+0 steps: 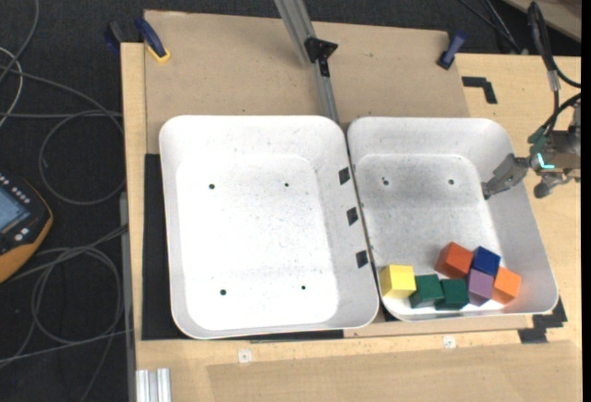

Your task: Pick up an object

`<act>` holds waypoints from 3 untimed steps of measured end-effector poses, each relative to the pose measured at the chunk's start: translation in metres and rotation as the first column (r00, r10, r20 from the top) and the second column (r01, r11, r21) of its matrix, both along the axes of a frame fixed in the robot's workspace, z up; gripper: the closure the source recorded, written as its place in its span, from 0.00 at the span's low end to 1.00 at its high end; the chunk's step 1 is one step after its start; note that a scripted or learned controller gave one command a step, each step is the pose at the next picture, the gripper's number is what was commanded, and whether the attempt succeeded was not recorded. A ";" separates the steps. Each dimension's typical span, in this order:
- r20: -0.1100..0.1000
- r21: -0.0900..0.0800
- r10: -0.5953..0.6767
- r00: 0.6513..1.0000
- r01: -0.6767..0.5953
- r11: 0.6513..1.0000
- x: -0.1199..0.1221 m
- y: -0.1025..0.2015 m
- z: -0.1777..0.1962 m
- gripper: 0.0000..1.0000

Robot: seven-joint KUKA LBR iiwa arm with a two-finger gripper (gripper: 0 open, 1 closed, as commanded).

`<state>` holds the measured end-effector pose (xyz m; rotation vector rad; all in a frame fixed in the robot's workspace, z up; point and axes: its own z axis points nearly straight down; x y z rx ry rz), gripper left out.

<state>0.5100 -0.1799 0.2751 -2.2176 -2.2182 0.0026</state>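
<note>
Blocks, small coloured cubes that look like wood or plastic, lie in a tight cluster at the near right corner of the right shallow white bin (406, 137). In the camera view I count a yellow cube (398, 279), two green cubes (440, 292), a red-orange cube (455, 258), a blue cube (487, 259), a purple cube (481, 283) and an orange cube (507, 283). The left shallow white bin (185, 206) holds no block.

The two-finger gripper (513, 174) is at the right rim of the right bin, well apart from the cluster. One dark finger is visible; whether it is open or closed I cannot tell. It holds nothing.

To do this step well, I judge the yellow cube the best target, because its left side is free. The other cubes touch each other and the bin wall, so the fingers could jam there.
</note>
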 end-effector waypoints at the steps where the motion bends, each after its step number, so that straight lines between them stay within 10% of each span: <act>1: 0.004 -0.001 0.000 1.000 0.000 1.000 0.001 0.000 0.002 0.00; 3: -0.003 0.001 -0.001 1.000 0.001 1.000 0.006 -0.007 -0.119 0.00</act>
